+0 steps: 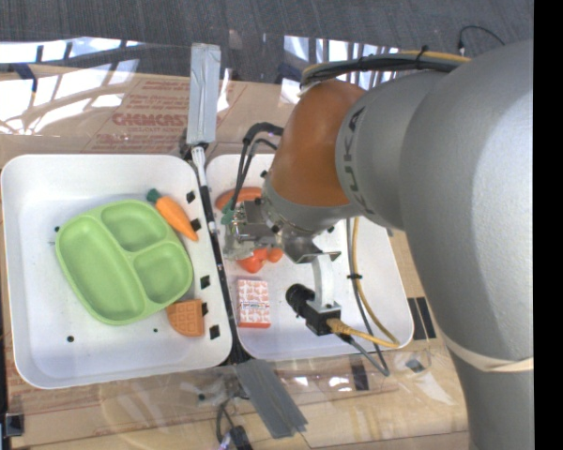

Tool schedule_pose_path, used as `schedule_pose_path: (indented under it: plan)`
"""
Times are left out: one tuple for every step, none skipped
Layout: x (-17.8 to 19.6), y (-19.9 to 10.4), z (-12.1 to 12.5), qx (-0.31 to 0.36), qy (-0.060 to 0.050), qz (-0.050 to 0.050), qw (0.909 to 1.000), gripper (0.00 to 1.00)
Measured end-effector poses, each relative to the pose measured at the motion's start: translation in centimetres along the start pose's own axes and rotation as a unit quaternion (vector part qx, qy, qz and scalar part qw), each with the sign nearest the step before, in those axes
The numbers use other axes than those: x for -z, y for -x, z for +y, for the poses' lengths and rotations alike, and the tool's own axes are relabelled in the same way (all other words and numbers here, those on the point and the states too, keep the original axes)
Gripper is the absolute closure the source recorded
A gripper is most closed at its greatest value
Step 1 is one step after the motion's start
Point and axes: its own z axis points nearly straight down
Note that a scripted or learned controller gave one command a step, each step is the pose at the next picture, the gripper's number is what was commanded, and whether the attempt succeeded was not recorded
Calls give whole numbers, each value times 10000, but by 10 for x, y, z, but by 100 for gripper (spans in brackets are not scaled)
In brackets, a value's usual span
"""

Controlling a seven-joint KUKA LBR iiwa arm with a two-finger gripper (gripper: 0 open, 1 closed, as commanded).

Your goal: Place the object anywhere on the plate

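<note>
A green plate with three compartments lies in the left bin, with nothing on it. My gripper hangs low over the left side of the right bin, close to the divider between the bins. Orange pieces show just beneath and beside it, and another orange object peeks out behind it. The wrist and arm hide most of what lies under the gripper, so I cannot tell whether anything is held.
A toy carrot rests against the plate's upper right edge. A tan waffle-like piece sits at the plate's lower right. A small orange-and-white box lies in the right bin below the gripper. The arm covers that bin's upper part.
</note>
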Motion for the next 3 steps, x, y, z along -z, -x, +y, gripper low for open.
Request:
schedule_pose_path:
  plan:
    - [-2, 6, -36, 3, -13, 5, 10000, 100]
    - [7, 97, -39, -65, 0, 5, 10000, 100]
    - [-32, 150, 3, 44, -6, 12, 10000, 100]
